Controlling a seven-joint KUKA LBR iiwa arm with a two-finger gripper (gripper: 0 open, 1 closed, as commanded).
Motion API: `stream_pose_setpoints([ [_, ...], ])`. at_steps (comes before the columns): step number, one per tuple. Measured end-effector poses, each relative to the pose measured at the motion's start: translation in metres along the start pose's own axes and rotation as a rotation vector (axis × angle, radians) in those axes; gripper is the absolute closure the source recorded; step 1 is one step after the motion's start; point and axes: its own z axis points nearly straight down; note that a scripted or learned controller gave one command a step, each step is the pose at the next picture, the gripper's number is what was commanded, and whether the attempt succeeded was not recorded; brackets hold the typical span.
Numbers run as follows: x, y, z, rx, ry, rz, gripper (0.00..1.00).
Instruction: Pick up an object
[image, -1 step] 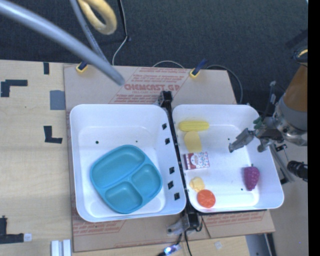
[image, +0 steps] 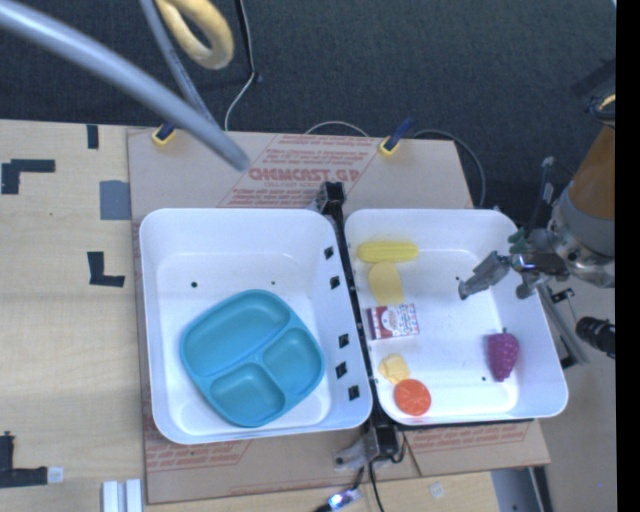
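The left bin (image: 160, 250) holds a blue divided plate (image: 252, 356), three compartments showing, lying flat and turned a little askew toward the near side of the bin. A black divider strip (image: 343, 300) runs between the two bins where their rims meet. Just past it, along the left wall of the right bin (image: 450, 225), a row of small things sits close together: a yellow corn cob (image: 387, 251) at the far end, lying crosswise, then a pale yellow block (image: 386, 283) just below it, then a small red and white carton (image: 393, 322) lying flat, then a little yellow piece (image: 393, 368) touching an orange round fruit (image: 412, 397) near the front rim. Well apart from that row, toward the right wall, a purple grape-like bunch (image: 503, 355) lies by itself on the white floor. Above it and slightly to the left, the gripper (image: 497, 271) hangs over the right side of the bin, reaching in from the arm at the right edge; one grey finger (image: 484, 274) slants down to the left, and nothing sits between the fingers, though how wide they stand I cannot tell from here.
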Motion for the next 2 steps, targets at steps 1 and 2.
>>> stream_pose_setpoints([
  [1, 0.004, -0.007, 0.047, 0.004, 0.001, 0.001, 0.00],
  [2, 0.010, 0.000, 0.097, 0.005, 0.001, 0.000, 0.00],
])
